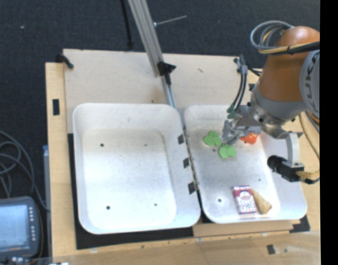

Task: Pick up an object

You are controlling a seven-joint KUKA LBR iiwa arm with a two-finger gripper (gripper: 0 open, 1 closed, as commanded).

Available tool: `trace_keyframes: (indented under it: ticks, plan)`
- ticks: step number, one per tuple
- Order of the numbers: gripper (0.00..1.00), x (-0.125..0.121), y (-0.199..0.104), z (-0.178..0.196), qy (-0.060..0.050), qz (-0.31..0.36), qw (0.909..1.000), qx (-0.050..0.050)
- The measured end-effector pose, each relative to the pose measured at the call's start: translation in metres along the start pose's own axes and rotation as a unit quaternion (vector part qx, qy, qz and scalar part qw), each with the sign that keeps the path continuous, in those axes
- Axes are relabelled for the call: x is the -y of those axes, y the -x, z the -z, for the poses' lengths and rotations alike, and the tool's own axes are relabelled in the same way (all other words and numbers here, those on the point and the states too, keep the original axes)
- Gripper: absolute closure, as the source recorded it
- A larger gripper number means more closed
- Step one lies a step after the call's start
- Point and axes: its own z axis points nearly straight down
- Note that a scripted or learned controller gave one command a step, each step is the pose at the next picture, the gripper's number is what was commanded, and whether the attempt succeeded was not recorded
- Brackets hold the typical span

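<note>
Lowest in the frame, a small red-and-white carton (244, 199) lies flat in the right bin (213, 170) with a tan wedge (262, 202) touching its right side. Higher up, under the gripper (232, 137), sits the likely target: a green leafy piece (219, 144), thin and floppy-looking, probably light and soft; pinching its thicker middle looks safer than the lobes. An orange item (249, 138) peeks out just right of the gripper. The gripper hangs directly over the green piece, but whether it is spread or closed I cannot tell. At left, the other bin (130, 164) shows bare speckled floor.
</note>
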Motion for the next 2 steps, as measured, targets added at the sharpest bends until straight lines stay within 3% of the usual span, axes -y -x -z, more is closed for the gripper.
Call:
trace_keyframes:
  ticks: [2]
  plan:
    - [1.0,-0.007,-0.11,-0.009,-0.001,0.0,1.0,0.0]
